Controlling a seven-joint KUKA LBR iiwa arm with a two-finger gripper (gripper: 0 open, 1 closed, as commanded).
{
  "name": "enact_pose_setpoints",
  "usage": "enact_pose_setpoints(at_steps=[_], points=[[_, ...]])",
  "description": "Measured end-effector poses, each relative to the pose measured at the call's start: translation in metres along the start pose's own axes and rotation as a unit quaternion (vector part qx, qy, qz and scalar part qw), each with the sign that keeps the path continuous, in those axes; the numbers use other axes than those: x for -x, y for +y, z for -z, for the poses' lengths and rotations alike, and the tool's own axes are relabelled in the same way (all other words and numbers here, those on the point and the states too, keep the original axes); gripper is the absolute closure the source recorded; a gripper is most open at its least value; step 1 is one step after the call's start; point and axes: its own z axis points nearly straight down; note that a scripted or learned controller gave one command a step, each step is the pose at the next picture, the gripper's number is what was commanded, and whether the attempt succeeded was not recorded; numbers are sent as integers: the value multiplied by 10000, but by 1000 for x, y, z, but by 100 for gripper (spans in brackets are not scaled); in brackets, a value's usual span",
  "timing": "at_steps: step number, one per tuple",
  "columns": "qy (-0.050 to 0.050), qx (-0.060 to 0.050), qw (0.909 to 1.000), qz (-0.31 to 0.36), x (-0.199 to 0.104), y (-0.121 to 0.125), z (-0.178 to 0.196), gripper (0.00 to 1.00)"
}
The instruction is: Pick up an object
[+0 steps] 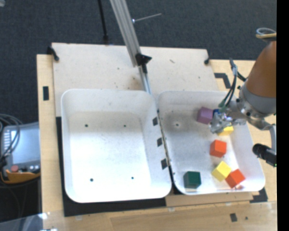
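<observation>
Currently two white bins sit side by side on the bench (111,64): the left bin (67,105) and the right bin (183,97). Block count in the right bin: six in all, namely one purple block (205,115), one green block (192,179), two orange blocks (upper (218,148), lower (236,177)), and two yellow blocks, one (222,170) lying between the orange pair, the other (226,131) partly hidden under the gripper (220,123). Gripper is low over the upper right part of the right bin, just right of the purple block and directly over the hidden yellow block; whether it is open, closed or clamped on anything cannot be told from this angle. Upper orange block lies just below the gripper, apart from it. Green block sits near the front wall, well apart from the gripper. Yellow and lower orange blocks touch or nearly touch at the front right corner.
</observation>
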Motion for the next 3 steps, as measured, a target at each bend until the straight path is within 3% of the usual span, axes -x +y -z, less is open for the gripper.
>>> enact_pose_setpoints(at_steps=[2, 3], points=[[8, -22, 10000, 13, -107, 9, -14, 100], [14, -8, 10000, 22, -159, 2, -2, 100]])
